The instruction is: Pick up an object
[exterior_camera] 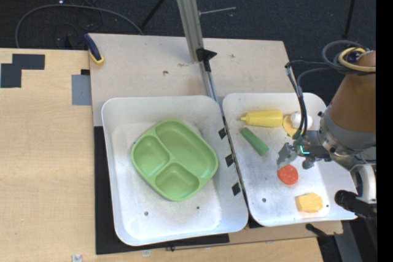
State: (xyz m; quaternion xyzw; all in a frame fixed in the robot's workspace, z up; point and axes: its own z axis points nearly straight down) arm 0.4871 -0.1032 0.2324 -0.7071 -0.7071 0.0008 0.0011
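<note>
Robotics lab, white bins point(123, 132) on bench, aluminium post point(189, 15), loose floor cables point(73, 12)

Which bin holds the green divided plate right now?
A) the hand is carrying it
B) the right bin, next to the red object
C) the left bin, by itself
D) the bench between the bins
C: the green divided plate lies flat in the left bin, while the red object sits in the right bin just below the hand.
</note>
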